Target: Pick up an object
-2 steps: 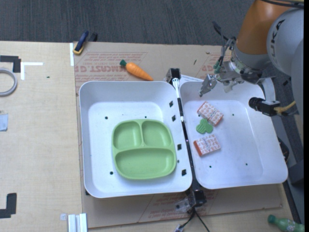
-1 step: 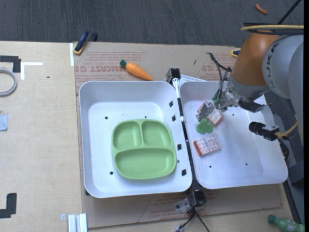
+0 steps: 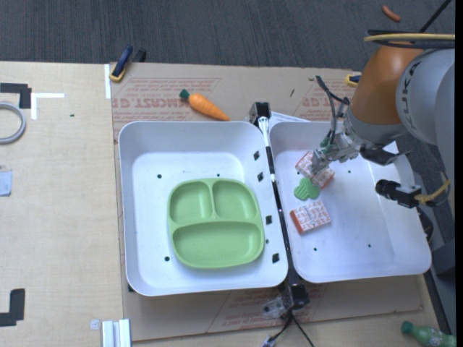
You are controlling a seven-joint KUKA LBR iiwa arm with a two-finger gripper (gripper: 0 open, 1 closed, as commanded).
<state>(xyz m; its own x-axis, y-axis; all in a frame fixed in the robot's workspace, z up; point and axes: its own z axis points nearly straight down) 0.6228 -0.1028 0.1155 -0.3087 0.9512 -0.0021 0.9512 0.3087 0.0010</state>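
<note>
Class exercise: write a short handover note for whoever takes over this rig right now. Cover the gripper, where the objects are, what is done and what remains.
Gripper: low in the right bin, at the upper patterned box; whether it grips cannot be told.
Objects: a small green toy just below that box; a second patterned box further down the right bin. The left bin has a green divided plate. A toy carrot lies on the cardboard behind the bins.
Done: the arm has reached the objects.
Left: nothing is visibly lifted; confirm a grasp and raise it.
</note>
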